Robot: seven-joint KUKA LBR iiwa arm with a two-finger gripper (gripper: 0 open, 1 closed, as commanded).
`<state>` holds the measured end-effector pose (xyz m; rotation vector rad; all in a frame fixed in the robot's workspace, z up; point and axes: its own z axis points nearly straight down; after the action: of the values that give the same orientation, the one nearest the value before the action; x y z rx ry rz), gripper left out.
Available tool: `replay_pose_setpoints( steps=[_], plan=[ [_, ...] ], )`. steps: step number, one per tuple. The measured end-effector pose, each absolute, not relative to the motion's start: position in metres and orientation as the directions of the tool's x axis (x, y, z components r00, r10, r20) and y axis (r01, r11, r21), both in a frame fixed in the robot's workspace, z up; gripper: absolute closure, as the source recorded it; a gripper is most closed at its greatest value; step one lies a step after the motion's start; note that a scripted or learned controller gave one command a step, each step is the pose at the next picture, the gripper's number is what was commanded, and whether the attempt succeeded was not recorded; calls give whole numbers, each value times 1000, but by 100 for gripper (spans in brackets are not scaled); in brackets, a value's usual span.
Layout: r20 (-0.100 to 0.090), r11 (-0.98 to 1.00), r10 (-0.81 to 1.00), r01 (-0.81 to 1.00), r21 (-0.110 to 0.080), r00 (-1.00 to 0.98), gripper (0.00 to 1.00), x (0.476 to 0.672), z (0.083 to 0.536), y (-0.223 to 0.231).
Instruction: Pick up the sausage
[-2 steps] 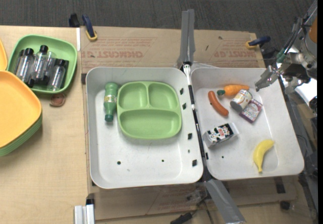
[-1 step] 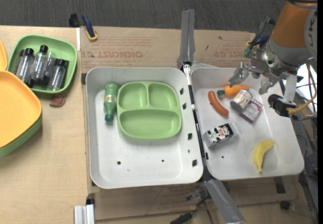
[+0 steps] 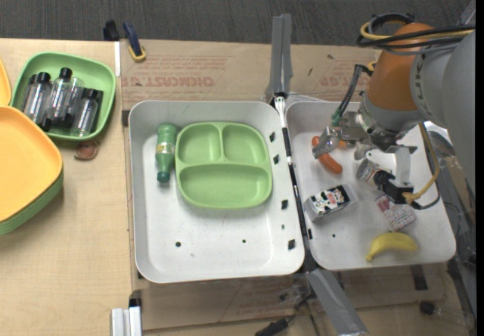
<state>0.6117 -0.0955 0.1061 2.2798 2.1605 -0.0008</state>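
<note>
Nearest the camera, a banana [image 3: 392, 244] lies at the front of the right bin [image 3: 344, 255], out of the way, and just behind it a small black-and-white carton [image 3: 329, 200] sits tipped on its side, close to the divider. Now up to the action: the sausage [image 3: 328, 162], a short orange-red cylinder with rounded ends and a smooth, slightly glossy skin, lies flat on the bin floor, angled from upper left to lower right, in the back left part of that right bin. The claw [image 3: 330, 141] is right on top of its upper end, low over the bin, metal fingers pointing down; whether they are spread or closed I cannot tell from this angle, and nothing shows the sausage lifted. That looks like a grasp lining up, the arm [image 3: 423, 81] bending in from the right to reach it. Over in the left bin [image 3: 151, 236], a green divided plate [image 3: 224, 164] with a green bottle [image 3: 165, 150] alongside, well apart from all this.
</note>
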Motion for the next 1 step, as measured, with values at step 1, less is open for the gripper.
replay_pose_setpoints(
  steps=[1],
  plan=[
    [-2, -58, 998, 998, 0, 58, 100, 611, 115, -97]
  ],
)
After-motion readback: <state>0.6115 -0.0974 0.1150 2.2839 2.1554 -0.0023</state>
